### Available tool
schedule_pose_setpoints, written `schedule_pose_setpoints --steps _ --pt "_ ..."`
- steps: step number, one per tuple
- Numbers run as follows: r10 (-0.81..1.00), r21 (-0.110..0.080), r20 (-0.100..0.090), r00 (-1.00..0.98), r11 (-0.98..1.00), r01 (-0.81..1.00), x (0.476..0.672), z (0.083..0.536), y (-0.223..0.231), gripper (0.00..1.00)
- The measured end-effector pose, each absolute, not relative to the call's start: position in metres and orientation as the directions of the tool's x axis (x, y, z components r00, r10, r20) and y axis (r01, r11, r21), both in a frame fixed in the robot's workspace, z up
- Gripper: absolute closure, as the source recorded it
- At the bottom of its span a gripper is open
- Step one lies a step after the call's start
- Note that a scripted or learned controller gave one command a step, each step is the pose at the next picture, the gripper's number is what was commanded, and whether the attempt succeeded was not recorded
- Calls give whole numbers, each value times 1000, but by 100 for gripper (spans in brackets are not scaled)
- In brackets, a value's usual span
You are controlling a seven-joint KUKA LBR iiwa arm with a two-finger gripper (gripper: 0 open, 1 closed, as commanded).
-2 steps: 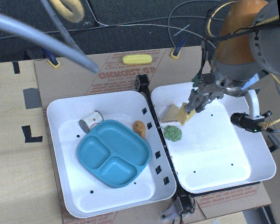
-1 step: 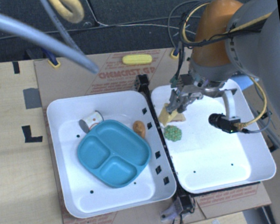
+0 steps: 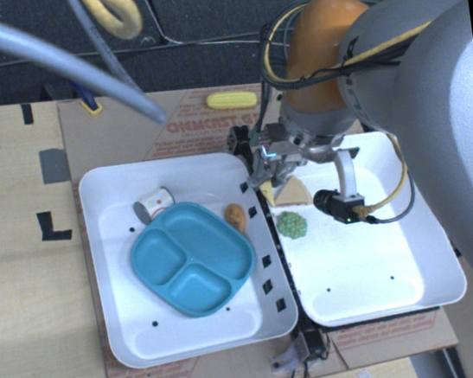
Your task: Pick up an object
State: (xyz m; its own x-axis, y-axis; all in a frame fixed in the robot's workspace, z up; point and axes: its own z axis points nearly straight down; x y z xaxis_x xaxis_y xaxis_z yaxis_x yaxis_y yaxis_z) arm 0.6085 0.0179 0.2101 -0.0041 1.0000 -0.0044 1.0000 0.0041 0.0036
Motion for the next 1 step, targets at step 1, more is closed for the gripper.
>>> schedule_pose_setpoints --steps 1 --pt "1000 0 1 -6 6 1000 615 226 68 100"
